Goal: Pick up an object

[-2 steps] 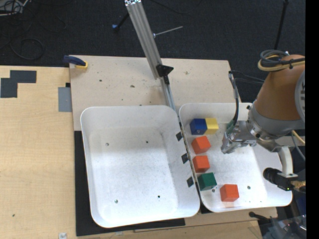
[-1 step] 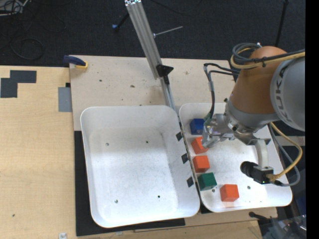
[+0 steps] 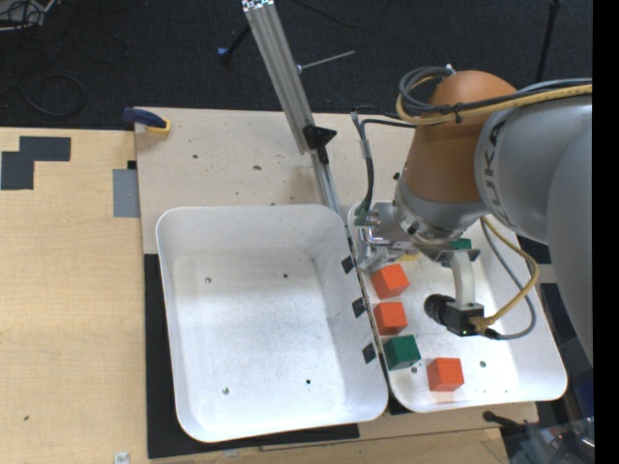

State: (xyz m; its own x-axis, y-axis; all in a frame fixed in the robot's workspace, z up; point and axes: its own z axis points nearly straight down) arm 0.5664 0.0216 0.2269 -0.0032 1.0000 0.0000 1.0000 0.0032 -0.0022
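Observation:
In the right bin (image 3: 522, 375) three orange blocks and one green block lie close together. One orange block (image 3: 391, 280) sits nearest the arm, a second (image 3: 391, 317) just in front of it. The green block (image 3: 401, 352) follows, and the third orange block (image 3: 445, 373) lies near the bin's front. My gripper (image 3: 385, 240) hangs low over the bin's left side, just behind the first orange block. The wrist hides most of the gripper. I see nothing held in it.
The left bin (image 3: 184, 259) adjoins the right one along a shared wall with black clips (image 3: 359, 307). A slanted aluminium bar (image 3: 285, 75) rises behind the bins. A black cable fitting (image 3: 455, 314) hangs off the arm over the right bin.

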